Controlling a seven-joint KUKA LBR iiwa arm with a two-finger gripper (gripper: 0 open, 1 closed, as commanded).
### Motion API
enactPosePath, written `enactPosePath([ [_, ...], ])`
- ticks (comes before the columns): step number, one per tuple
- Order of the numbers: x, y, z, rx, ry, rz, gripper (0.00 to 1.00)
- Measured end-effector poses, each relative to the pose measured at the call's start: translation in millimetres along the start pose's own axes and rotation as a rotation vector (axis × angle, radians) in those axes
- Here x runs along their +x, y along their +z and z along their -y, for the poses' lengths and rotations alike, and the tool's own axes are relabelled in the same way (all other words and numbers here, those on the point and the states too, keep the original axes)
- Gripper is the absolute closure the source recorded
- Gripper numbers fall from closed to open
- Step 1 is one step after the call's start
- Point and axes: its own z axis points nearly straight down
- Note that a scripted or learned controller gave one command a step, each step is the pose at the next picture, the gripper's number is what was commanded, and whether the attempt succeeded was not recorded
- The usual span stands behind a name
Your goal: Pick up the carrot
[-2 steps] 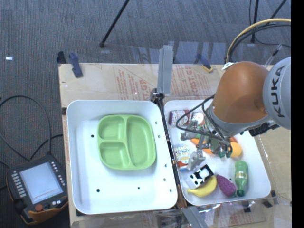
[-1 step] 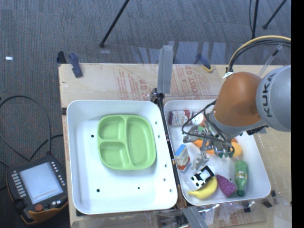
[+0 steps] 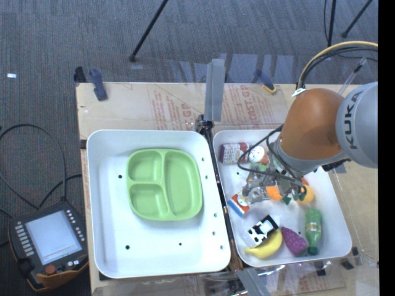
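Observation:
The carrot [image 3: 274, 193] shows as a small orange piece in the middle of the right bin [image 3: 341, 224], mostly covered by the tool above it. My gripper [image 3: 266, 187] hangs low in that bin, directly over or at the carrot, with the arm's orange band [image 3: 311, 125] above it. Whether the carrot is held cannot be made out from this angle.
Around the gripper lie a yellow-orange fruit [image 3: 306, 195], a green bottle [image 3: 313, 227], a purple item [image 3: 295, 240], a banana [image 3: 265, 246], a black-and-white toy [image 3: 262, 229], a small carton [image 3: 239, 203] and a dark can [image 3: 232, 152]. The left bin [image 3: 105, 227] holds a green divided plate [image 3: 165, 184].

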Motion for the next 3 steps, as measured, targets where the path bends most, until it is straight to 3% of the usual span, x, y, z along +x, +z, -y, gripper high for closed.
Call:
enactPosePath([
  [1,-3,-77,-69,0.002,-0.32,0.004,1.0],
  [2,10,-70,14,0.0,-0.854,-0.001,1.0],
  [3,-9,-170,-43,0.002,-0.532,0.004,1.0],
])
